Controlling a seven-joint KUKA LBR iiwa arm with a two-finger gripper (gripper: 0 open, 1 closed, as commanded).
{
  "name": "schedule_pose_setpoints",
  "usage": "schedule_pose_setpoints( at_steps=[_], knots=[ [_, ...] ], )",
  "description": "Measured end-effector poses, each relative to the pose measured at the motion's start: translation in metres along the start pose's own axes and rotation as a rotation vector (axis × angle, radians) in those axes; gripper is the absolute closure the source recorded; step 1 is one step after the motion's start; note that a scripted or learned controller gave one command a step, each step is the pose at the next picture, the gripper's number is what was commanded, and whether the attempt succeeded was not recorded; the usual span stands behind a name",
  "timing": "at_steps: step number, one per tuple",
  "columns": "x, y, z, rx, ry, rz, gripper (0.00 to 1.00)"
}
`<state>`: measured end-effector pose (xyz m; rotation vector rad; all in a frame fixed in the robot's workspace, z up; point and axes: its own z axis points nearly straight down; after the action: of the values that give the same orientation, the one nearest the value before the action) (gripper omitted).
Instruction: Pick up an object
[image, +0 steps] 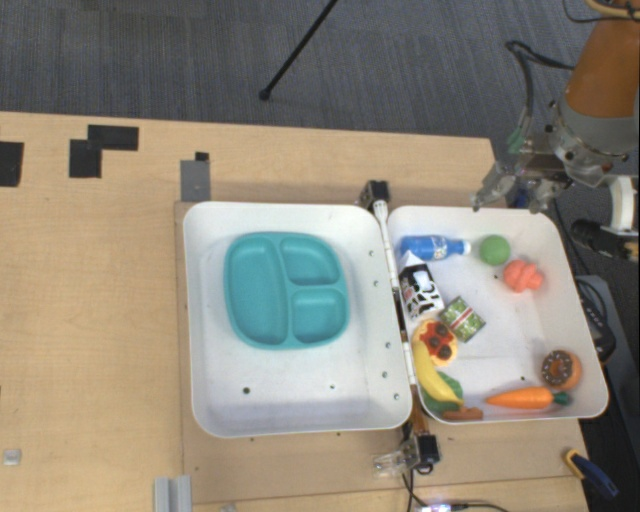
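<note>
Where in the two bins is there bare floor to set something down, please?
Left bin: a bare strip runs between the teal divided plate and the near wall. Right bin: an open patch lies between the green packet, pink toy, donut and carrot. It is crowded along the divider, around the bottle, carton and banana.

Toys (440, 345) crowd the right bin's (560, 255) left and near edges.
</note>
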<state>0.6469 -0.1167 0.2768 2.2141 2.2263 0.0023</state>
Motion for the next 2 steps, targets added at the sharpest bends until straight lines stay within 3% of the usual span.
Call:
schedule_pose_setpoints(
  at_steps=[1,2],
  knots=[
    [0.0197,-0.0784,0.1655,-0.022,-0.001,0.051,0.00],
    [0.0182,-0.0841,0.1679,-0.027,-0.004,-0.079,0.00]
  ],
)
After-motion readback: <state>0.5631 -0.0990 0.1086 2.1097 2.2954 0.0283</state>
